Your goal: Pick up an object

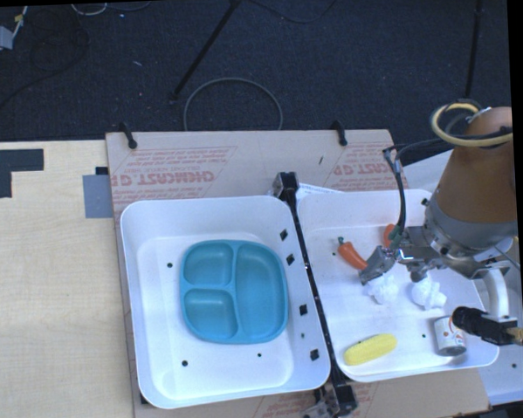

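The gripper [376,268] hovered beside the orange carrot [352,254]; whether its fingers were open, I cannot tell. Closing off-centre risked nudging the carrot aside.

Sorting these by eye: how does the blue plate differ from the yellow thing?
The blue plate is wide, flat and split into three compartments; the yellow thing is small, oblong and plain. The plate lies alone in the left bin; the yellow thing lies in the right bin among other items. Both rest flat.

Floor: dark carpet [106,72] across the top of the frame, cables [232,105] looping over it.
Bench: pale wood [48,302] at left, cardboard sheet [241,161] at centre.
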Controlling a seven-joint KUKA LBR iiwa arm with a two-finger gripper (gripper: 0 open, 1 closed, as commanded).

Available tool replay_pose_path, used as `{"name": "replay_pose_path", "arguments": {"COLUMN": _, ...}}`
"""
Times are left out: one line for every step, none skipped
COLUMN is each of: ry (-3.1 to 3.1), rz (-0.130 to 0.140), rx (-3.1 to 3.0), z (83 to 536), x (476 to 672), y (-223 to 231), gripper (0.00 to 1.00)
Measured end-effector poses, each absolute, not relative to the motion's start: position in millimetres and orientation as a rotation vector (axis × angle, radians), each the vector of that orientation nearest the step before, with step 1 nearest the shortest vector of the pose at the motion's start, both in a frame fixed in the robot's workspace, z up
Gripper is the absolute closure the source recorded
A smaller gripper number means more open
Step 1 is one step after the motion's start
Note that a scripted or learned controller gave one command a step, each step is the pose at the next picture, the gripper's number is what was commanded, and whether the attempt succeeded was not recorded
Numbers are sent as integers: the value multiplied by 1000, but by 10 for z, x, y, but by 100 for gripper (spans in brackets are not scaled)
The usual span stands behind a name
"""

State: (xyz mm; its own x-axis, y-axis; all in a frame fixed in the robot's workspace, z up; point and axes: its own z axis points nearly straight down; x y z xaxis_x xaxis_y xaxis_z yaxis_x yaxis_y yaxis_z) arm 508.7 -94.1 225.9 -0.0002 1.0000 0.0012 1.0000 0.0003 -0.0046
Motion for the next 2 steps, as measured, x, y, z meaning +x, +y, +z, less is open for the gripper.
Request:
{"name": "replay_pose_path", "arguments": {"ry": -2215, "rz": 9, "rx": -2215, "z": 1622, "x": 5030, "y": -908, "gripper": 0}}
{"name": "replay_pose_path", "arguments": {"ry": -2216, "rz": 7, "rx": -2216, "z": 1185, "x": 5020, "y": -916, "gripper": 0}}
